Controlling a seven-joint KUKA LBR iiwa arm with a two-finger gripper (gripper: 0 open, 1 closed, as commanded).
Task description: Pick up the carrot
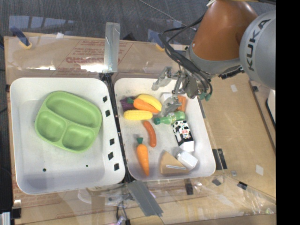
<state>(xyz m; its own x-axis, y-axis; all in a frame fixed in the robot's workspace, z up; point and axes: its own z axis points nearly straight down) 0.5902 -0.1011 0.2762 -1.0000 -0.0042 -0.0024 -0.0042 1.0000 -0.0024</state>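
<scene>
One carrot [142, 159] lay untouched near the right bin's [206, 150] front edge while the gripper [174, 93], grip state unclear, hovered well behind it, approach still pending.

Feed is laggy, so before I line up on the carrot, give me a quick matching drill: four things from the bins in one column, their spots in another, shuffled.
Things:
1. carrot
2. green divided plate
3. cheese wedge
4. milk carton

Places:
A. left bin
B. right bin, front edge, left of the cheese
C. right bin, near its right wall
D. right bin, front right corner area

Pairs: 1-B, 2-A, 3-D, 4-C
</scene>
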